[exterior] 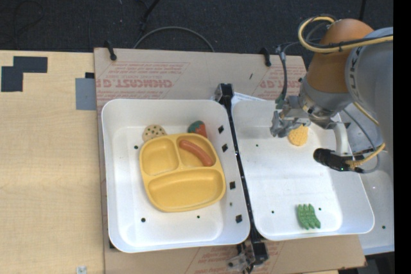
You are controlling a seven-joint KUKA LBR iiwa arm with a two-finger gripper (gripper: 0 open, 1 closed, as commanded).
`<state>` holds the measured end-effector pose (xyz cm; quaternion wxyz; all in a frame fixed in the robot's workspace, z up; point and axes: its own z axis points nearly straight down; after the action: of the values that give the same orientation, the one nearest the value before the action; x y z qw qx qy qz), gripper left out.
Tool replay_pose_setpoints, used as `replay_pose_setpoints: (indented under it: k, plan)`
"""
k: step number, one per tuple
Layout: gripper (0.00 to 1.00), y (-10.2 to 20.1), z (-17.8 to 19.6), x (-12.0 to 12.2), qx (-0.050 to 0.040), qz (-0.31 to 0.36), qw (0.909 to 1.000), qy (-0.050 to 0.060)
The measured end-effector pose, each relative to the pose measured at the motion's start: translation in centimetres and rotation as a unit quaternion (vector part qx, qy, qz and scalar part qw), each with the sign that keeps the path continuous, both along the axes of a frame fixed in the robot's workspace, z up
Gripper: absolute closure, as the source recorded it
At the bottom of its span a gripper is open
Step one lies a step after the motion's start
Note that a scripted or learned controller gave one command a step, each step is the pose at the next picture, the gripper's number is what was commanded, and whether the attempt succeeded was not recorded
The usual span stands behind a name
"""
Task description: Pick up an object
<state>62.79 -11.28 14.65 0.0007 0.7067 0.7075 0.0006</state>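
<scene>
My gripper (283, 124) hangs low over the far left part of the right bin (359, 215). A small yellow bumpy toy (298, 136) lies right beside it, at its lower right edge, touching or nearly touching it. I cannot tell whether the toy is gripped. A green ridged toy (308, 216) lies near the front of the same bin, well away from the gripper. In the left bin (122, 215) a yellow divided plate (183, 186) carries a sausage (198, 151). A cookie (153, 132) and a red and green toy (197, 128) lie just behind the plate.
A black divider rail (235, 163) runs between the two bins. The arm's grey body and orange band (334, 54) loom over the right bin's far right corner, with a black fitting and cables (335, 159) hanging beside it. A wooden bench top (45, 170) lies to the left.
</scene>
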Motion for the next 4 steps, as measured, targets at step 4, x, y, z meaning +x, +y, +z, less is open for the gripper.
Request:
replay_pose_setpoints:
  k: [4]
  plan:
    - [1.00,9.5,10.5,-1.8,0.0010,0.002,1.0000,0.004]
